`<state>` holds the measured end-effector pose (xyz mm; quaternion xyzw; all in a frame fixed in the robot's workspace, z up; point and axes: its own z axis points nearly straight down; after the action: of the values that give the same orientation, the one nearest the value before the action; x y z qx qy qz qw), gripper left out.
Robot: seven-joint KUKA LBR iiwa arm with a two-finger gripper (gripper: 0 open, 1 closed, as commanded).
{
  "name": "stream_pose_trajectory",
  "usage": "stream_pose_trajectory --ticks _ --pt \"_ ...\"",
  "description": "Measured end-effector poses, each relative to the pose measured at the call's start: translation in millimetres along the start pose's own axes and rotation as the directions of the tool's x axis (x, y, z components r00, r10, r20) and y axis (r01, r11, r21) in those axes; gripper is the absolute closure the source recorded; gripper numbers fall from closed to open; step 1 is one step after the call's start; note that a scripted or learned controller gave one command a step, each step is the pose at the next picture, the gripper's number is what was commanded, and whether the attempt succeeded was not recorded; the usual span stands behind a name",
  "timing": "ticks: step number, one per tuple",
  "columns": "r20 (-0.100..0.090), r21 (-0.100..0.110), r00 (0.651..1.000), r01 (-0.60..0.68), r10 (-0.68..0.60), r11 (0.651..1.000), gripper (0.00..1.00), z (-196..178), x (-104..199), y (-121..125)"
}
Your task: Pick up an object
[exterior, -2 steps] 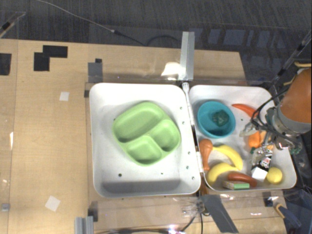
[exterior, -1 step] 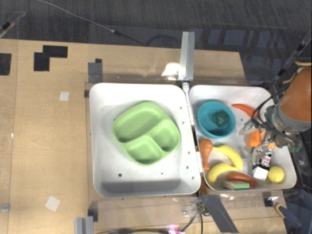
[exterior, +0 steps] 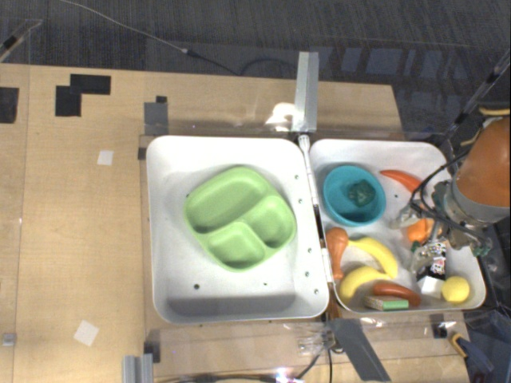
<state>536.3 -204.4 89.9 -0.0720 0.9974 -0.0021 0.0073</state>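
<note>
Since the gripper (exterior: 431, 255) hangs low over the right side of the right-hand shallow white bin (exterior: 359, 145), I judge the likeliest target to be the small round yellow toy fruit (exterior: 456, 290), which lies in that bin's near right corner, just beside the gripper. It looks like light, stiff, smooth plastic, so I expect it to roll or squirt free. I would close across its widest middle, straight down. Curved yellow toy bananas (exterior: 369, 266) lie to its left, apart from it. The grey arm (exterior: 487, 174) reaches in from the right, wrist bent downward into the bin. I cannot tell whether the gripper is spread or closed.
</note>
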Motion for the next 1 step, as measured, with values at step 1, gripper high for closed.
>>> stream_pose_trajectory --ticks 1 --pt "0.016 0.006 1.0 0.006 -0.006 1.0 1.0 -14.9 -6.0 0.2"
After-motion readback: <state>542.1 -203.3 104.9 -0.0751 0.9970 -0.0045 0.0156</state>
